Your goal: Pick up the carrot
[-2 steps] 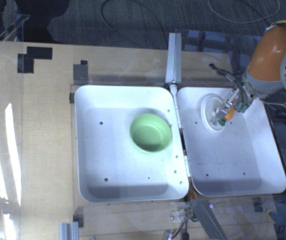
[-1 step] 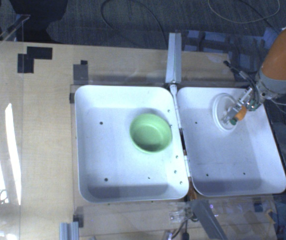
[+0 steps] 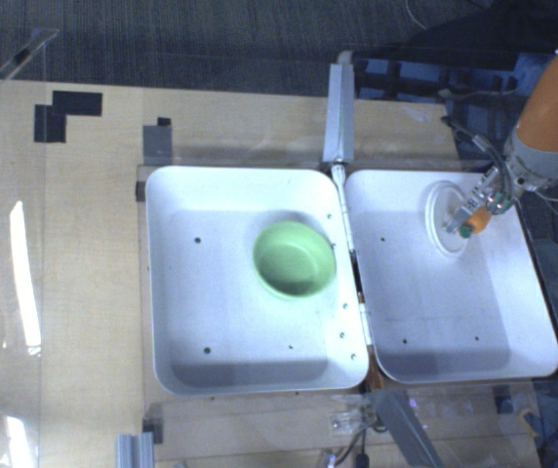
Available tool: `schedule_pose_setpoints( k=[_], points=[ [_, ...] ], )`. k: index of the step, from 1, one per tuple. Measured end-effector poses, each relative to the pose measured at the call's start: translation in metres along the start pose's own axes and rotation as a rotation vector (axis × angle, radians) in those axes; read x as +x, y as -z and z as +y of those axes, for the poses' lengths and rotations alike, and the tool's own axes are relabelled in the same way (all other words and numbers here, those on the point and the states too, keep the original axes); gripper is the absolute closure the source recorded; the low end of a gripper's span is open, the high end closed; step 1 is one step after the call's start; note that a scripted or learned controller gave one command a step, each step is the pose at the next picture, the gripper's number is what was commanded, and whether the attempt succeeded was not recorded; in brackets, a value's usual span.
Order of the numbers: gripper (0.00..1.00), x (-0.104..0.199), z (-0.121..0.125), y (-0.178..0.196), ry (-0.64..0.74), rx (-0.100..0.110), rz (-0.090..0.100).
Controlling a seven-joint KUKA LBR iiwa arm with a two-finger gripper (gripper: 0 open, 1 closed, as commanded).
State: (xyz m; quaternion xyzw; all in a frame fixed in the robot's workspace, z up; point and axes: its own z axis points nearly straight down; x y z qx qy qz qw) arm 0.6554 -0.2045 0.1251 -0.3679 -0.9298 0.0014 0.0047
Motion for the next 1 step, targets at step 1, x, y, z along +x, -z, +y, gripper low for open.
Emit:
schedule_pose_setpoints(
  k=[1],
  points=[
    [1.00, 0.0594, 0.0076, 0.0508, -0.181, -0.009, -0.009]
  ],
)
